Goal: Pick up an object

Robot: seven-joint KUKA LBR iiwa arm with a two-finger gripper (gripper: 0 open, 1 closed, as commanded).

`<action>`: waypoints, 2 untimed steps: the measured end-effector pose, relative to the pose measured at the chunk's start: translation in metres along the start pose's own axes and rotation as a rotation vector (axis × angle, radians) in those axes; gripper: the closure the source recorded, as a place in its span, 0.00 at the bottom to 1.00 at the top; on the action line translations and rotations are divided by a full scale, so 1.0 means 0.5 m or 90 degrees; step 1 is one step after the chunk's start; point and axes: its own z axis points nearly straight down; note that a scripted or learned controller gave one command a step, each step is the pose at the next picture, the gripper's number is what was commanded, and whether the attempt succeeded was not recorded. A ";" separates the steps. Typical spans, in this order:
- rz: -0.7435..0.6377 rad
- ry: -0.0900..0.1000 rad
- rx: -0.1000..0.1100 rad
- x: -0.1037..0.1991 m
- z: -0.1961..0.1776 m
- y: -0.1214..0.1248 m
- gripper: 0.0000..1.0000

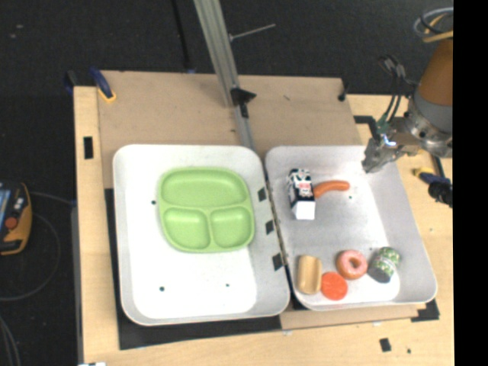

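At the far right corner of the right bin [396, 204] | gripper [376, 161] is poised above the rim, nothing seen between its fingers; finger spacing cannot be told | no object lifted: carrot [331, 187], milk carton [302, 194], donut [351, 264] are left on the bin floor | the pick is judged not yet begun | arm is extended in from the right, wrist angled down and leftward.

High, slanted — over both bins [126, 227].
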 end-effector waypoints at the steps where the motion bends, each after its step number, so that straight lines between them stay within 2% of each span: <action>1: -0.003 0.002 0.002 0.114 -0.010 0.006 1.00; 2: -0.002 0.002 0.004 0.207 0.012 -0.004 1.00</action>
